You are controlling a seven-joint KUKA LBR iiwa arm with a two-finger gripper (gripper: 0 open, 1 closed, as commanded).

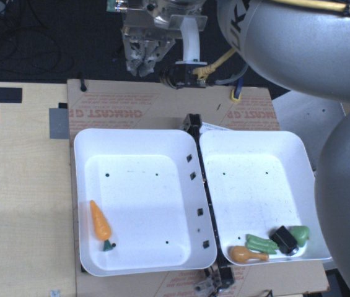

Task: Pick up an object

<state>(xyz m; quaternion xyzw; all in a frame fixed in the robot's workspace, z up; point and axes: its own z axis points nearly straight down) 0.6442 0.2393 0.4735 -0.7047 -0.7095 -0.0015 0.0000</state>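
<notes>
My two white bins lie side by side in the middle of the frame, on brown cardboard. My gripper hangs at the top of the frame, above the back edge of the left bin, with nothing in it; I cannot tell how wide it is. The carrot lies far below it, at the lower left, long side pointing up and down the frame, with lots of bare floor around. A small pile of toys sits at the lower right.

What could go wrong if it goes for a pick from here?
The green items, black block and orange piece crowd the right bin's near corner, so a grasp may hit the wall or catch two. The carrot lies close to the left bin's wall, leaving little finger room.
</notes>
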